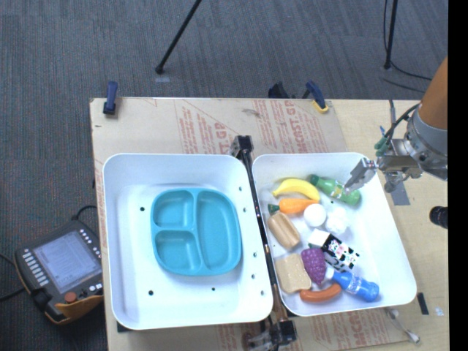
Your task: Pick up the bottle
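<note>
Gleaming green plastic bottle [335, 189], tapered

I've got one fixed cam, mounted high above the bench [219, 123], looking down at a slant, not straight overhead. Far edge of the bench sits toward frame top, w/ dark carpet and tripod legs [183, 28] beyond it. Both bins fit in frame: left bin [121, 196] approx. centre-left, right bin [391, 254] centre-right. Cam is far enough back that I also see floor on the left, incl. the control pendant [58, 269]. The arm [431, 123] comes in from frame right, cropped at the edge.
</note>
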Controlling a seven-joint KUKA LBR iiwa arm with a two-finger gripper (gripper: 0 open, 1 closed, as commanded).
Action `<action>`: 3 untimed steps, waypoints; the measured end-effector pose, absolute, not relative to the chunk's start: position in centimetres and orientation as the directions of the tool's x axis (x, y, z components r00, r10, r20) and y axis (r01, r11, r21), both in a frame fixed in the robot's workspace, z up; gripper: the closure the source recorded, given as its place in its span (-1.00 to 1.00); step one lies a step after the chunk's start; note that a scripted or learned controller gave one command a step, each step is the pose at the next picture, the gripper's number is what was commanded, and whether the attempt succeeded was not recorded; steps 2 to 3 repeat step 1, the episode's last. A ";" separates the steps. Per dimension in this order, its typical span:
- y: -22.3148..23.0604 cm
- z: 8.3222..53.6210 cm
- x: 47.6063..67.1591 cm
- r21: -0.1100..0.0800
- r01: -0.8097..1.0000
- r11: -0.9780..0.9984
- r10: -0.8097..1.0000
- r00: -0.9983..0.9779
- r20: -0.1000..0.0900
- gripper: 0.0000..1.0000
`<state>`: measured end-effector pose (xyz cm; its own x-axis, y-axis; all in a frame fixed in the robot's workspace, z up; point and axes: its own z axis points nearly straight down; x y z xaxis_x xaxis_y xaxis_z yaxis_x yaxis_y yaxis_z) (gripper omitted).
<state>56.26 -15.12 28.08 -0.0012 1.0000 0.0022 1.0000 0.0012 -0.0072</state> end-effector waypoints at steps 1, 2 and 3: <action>-15.1 28.8 56.3 -0.012 1.000 0.003 1.000 -0.003 0.004 1.00; -15.1 28.8 56.3 -0.012 1.000 0.003 1.000 -0.003 0.004 1.00; -15.1 28.8 56.3 -0.012 1.000 0.003 1.000 -0.003 0.004 1.00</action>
